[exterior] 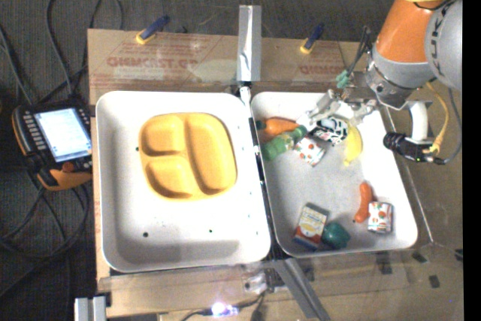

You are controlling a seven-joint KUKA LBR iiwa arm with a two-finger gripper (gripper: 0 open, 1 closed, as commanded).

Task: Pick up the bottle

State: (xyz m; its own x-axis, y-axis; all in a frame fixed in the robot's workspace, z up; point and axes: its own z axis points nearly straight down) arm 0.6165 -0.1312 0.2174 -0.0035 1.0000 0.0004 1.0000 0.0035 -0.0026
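Note:
The bottle [279, 144] is green and lies on its side at the back left of the right bin [402, 184], just below an orange carrot [279, 125]. My gripper [340, 109] hangs over the back of the same bin, to the right of the bottle and well apart from it. Its fingers are spread open above a black-and-white packet [331, 128], and nothing is held between them.
Around the bottle lie a red-and-white can [310, 152] and a banana [352, 143]. Nearer the front are an orange sausage-shaped item [364, 201], a small can [380, 216], a carton [310, 224] and a green lump [336, 235]. The left bin [120, 237] holds a yellow divided plate [188, 154].

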